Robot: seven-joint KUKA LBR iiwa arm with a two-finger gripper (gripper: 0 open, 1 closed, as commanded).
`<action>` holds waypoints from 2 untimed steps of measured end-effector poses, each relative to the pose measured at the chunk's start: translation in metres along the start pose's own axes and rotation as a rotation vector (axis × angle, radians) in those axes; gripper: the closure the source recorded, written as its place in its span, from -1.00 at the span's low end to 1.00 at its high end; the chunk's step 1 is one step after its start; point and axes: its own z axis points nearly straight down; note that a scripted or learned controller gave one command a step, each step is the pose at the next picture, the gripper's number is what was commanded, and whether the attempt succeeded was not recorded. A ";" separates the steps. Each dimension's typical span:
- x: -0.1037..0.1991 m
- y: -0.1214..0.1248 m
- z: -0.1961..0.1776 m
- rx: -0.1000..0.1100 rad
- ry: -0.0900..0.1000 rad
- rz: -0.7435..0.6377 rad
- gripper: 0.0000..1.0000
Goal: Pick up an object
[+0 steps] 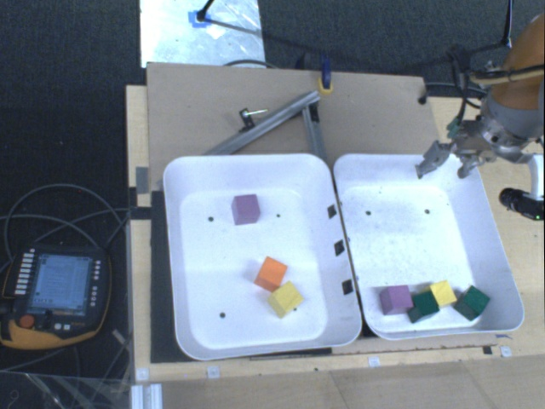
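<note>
My gripper hangs over the far right corner of the right bin, fingers spread open with nothing between them. Far below it, along that bin's near edge, lie a purple cube, a dark green cube, a yellow cube and a second green cube, packed close together. The left bin holds a purple cube near its far side, and an orange cube touching a yellow cube nearer the front.
A metal bar lies on the brown board behind the left bin. A teach pendant with its cable rests on the floor at the left. Black clips join the bins along their shared rim.
</note>
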 end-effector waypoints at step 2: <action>0.007 -0.003 0.059 0.005 0.001 0.000 -1.00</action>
